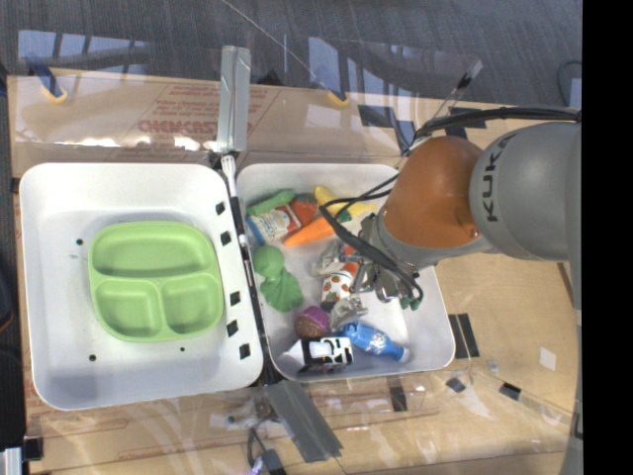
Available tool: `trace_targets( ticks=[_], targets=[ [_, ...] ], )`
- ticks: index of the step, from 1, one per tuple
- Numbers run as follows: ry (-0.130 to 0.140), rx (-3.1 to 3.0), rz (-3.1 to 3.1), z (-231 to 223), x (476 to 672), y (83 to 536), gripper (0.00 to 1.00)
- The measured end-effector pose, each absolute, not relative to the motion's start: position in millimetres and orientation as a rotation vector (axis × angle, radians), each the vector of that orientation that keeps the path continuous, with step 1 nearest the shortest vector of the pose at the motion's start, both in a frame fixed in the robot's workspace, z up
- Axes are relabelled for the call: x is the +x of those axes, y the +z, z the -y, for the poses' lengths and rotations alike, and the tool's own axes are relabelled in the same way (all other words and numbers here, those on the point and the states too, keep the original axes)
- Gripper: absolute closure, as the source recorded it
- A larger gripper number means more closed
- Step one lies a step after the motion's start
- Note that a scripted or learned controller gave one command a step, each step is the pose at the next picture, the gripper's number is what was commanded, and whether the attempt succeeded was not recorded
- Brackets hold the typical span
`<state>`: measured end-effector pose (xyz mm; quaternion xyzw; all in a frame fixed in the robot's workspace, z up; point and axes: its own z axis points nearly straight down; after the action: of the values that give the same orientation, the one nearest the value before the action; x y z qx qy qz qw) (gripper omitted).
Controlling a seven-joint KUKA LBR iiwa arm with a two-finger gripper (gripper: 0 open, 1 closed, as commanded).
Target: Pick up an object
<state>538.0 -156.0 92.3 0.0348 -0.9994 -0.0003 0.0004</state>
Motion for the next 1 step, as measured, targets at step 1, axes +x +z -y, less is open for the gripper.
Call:
trace_targets(
  ticks=[1],
  targets=[
    [0.006, 0.049, 3.162, 123.5, 506.5, 96.6, 0.0]
  ],
)
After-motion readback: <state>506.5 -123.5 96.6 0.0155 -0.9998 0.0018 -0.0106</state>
